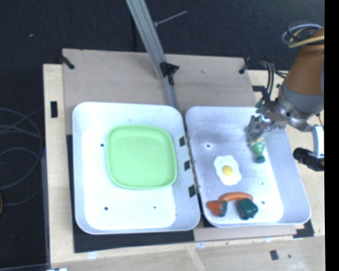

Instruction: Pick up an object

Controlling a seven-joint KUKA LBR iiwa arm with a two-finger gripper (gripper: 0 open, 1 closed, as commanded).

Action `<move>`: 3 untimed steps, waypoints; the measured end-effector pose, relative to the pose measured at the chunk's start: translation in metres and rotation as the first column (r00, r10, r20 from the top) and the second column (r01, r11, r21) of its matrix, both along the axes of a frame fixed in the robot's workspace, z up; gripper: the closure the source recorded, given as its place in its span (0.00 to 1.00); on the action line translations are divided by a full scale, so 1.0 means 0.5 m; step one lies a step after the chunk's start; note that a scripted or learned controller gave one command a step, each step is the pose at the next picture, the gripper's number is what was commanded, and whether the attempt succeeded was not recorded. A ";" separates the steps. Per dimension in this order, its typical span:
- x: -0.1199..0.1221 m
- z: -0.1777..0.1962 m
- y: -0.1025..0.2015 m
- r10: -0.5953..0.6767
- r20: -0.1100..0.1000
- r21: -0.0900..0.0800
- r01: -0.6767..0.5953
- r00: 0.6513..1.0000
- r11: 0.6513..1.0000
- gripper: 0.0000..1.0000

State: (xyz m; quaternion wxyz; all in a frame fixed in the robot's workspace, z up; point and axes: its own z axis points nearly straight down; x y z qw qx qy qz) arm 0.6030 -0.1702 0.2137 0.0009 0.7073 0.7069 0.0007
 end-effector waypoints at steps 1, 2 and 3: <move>-0.026 -0.006 0.084 0.003 -0.002 0.000 -0.003 1.000 1.000 1.00; -0.050 -0.016 0.176 0.003 -0.002 0.001 -0.003 1.000 1.000 1.00; -0.081 -0.022 0.281 0.004 -0.002 0.001 -0.004 1.000 1.000 1.00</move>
